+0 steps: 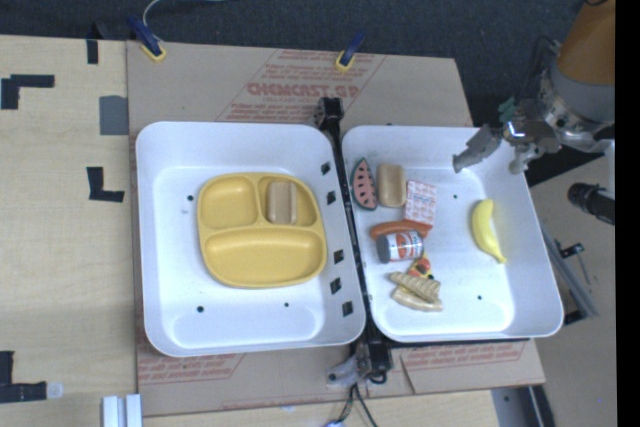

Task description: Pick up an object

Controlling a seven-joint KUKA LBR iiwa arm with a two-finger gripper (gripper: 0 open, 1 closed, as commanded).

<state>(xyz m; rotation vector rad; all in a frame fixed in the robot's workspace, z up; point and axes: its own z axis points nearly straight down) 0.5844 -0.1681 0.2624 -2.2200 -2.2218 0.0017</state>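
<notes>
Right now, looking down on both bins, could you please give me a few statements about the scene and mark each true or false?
1. The yellow divided plate lies in the left bin. True.
2. The banana lies on the yellow plate. False: it lies in the right bin, near its right side.
3. The gripper is over the upper right part of the right bin. True.
4. The watermelon slice is between the gripper's fingers. False: it lies on the bin floor by the divider, apart from the gripper.
5. The small can lies on its side. True.
</notes>
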